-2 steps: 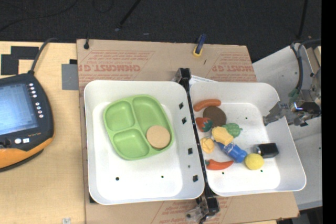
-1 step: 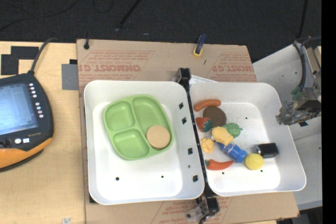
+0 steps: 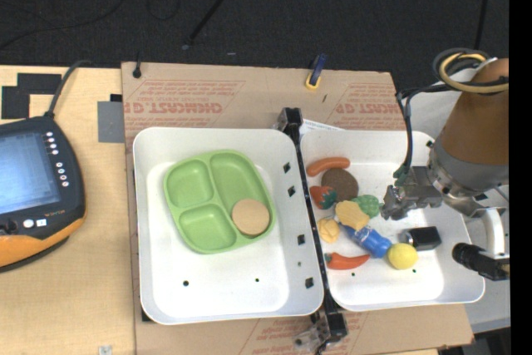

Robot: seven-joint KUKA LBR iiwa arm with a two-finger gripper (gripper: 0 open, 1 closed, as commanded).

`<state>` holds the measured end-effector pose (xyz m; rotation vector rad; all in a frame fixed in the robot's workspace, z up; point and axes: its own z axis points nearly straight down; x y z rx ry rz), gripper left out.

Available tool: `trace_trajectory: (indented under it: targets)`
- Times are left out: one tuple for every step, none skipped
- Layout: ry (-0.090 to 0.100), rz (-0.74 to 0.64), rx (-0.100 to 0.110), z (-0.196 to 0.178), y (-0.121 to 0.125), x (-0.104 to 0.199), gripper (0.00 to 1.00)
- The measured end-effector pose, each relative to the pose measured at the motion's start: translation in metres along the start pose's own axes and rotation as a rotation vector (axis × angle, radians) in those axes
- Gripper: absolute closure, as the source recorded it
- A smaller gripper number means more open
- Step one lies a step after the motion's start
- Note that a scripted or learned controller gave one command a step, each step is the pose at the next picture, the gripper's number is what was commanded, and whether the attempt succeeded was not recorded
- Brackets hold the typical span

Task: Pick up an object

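Note:
The right bin (image 3: 432, 287) holds a cluster of toy foods: a red sausage (image 3: 328, 166), a brown round patty (image 3: 339, 181), a green broccoli piece (image 3: 366, 204), a yellow piece (image 3: 351, 215), a blue bottle-like object (image 3: 370, 241), a yellow ball (image 3: 402, 256), a red chili (image 3: 347, 261) and a small black block (image 3: 424, 239). My gripper (image 3: 397, 204) hangs low over the right bin, just right of the broccoli and above the black block. Nothing shows between its fingers.
The left bin (image 3: 158, 278) holds a green divided tray (image 3: 204, 199) with a tan round disc (image 3: 250, 217) on its right side. A black divider rail (image 3: 303, 212) runs between the bins. A tablet-like pendant (image 3: 33, 183) lies at the far left on the bench.

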<state>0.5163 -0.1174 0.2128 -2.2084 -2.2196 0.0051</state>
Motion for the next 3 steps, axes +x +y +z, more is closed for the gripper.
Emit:
trace_trajectory:
  targets:
    - [-0.003,-0.003,-0.015,-0.099,-0.028,0.065,1.0]
    - [-0.002,-0.006,-0.009,-0.095,0.018,0.172,1.0]
    - [-0.004,0.003,-0.015,-0.177,0.01,0.168,1.0]
